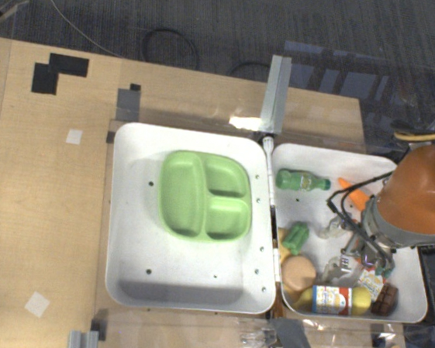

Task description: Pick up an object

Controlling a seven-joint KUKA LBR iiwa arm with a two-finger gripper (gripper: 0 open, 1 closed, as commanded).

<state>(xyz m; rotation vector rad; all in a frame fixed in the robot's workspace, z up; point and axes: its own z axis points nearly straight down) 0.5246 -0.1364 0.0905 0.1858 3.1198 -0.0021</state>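
The gripper (352,263) hangs low over the front part of the right bin (412,312), beneath the arm's orange band (422,189), amid a tangle of cables and metal parts; whether it is spread or pressed together cannot be told from here, and nothing is seen clearly pinched in it. It sits just above a yellow bottle with a colourful label (333,299) lying on its side at the bin's front wall. Near it lie a tan round bun-like item (297,272), a small green object (296,237), a dark brown item (385,299), and a green bottle (301,180) towards the back. The left bin (124,276) holds a green divided tray (203,195).
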